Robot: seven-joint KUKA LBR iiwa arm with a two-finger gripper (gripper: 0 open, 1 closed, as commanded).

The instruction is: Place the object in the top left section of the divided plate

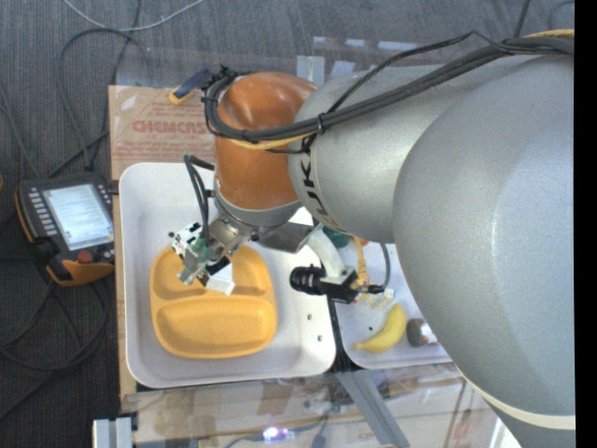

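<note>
Left white bin (135, 278) — holds a yellow divided plate (213, 320), its large section nearest the camera. Gripper (198, 259) sits over the plate's upper sections, small white and green parts about it. Arm (448, 203), grey with orange band (259, 138), covers much of the right. Right bin (373, 355) — a banana (384, 330) beside a small round object (416, 331). A handheld pendant (65, 217) lies on the floor at left.

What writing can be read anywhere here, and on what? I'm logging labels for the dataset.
Cardboard sheet behind the left bin: red printed lettering, too blurred to read.
Handheld control pad on the floor: lit screen, text too small to read.
Grey arm: dark letters partly showing, not readable.
</note>
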